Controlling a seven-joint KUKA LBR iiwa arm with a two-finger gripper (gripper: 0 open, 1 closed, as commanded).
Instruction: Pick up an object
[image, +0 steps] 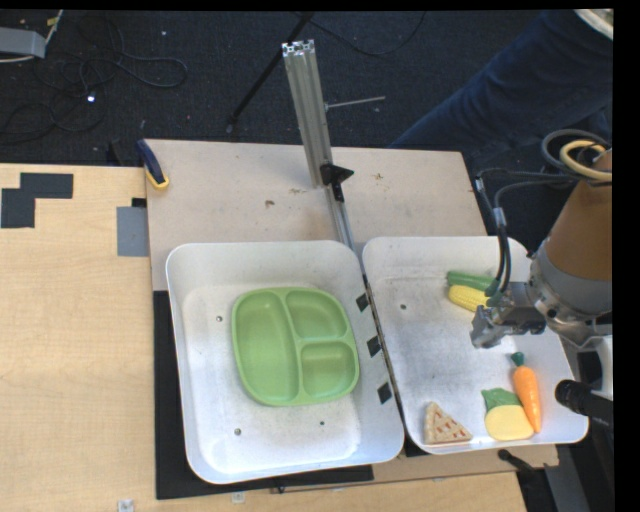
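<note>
Bench (250, 190): pale board surface, scuffed and marked, lying at the centre of the camera view.
Left bin (190, 420): shallow, white, lying on the bench toward 7 o'clock; its right rim meets the other bin's left rim.
Right bin (420, 400): shallow, white, lying on the bench toward 4 o'clock.
Metal post (308, 110): silver extrusion, rising from the bench at 12 o'clock, just above the seam between the two bins.
Yellow-and-blue tool (153, 168): small, lying at the bench's 10 o'clock corner.
</note>
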